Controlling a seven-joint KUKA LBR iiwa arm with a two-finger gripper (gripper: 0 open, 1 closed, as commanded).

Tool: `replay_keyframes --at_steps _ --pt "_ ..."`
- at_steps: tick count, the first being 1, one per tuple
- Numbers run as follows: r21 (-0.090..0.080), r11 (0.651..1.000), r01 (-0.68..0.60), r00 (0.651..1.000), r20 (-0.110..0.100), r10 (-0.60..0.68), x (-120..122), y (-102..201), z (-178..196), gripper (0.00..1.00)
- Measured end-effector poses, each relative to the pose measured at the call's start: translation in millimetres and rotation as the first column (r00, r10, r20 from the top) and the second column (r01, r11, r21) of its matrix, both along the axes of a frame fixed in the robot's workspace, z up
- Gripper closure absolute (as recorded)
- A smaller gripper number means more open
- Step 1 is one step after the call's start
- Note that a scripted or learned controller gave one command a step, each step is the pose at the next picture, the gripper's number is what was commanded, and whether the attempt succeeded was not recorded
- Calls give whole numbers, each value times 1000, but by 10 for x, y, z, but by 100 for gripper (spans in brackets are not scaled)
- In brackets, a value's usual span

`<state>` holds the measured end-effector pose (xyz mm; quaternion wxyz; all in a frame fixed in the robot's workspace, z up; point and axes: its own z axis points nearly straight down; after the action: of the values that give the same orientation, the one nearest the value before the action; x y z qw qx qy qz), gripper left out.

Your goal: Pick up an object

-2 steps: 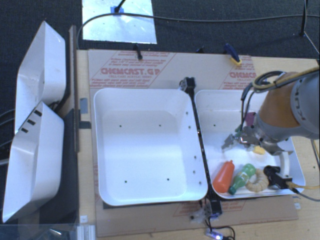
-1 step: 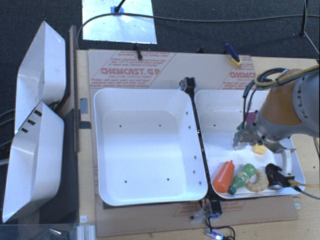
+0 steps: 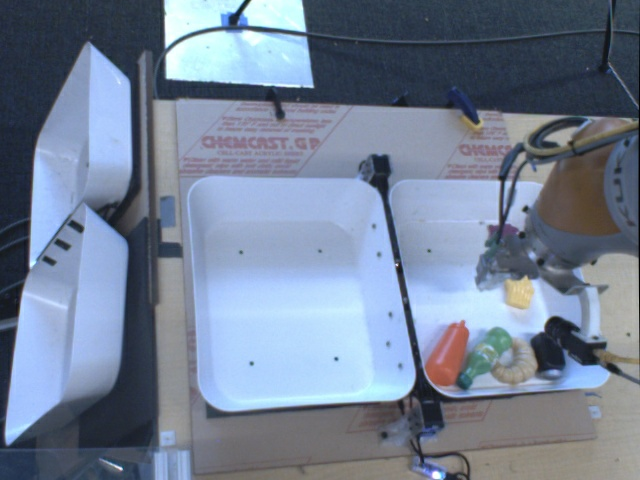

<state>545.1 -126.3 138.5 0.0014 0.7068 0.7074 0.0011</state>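
The arm (image 3: 585,193) reaches in from the right and hangs low over the right bin (image 3: 440,213), with the gripper (image 3: 497,265) just left of a small yellow piece (image 3: 518,292) — looks like it's lining up on that one, though that's a guess. Can't tell how the gripper is set; it's too small and blurry, and nothing visibly sits in it.

All the pickable stuff is bunched in the near corner of that bin: an orange bottle (image 3: 448,353), a green bottle (image 3: 485,356), a beige ring (image 3: 516,362) and a black thing (image 3: 549,353). They touch each other, so a clean grab there seems harder.

The left bin (image 3: 290,298) is probably the drop spot.

Readable writing — red "CHEMCAST GP" on the board (image 3: 260,138) under the bins.
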Motion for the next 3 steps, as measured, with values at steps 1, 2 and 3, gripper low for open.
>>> replay_keyframes --at_steps 1,2,3 --pt "-1 1000 1 1000 2 -1 60 -72 587 100" --pt "0 1000 0 1000 0 0 67 -74 876 100" --pt "2 1000 -4 1000 -3 4 96 482 777 100"
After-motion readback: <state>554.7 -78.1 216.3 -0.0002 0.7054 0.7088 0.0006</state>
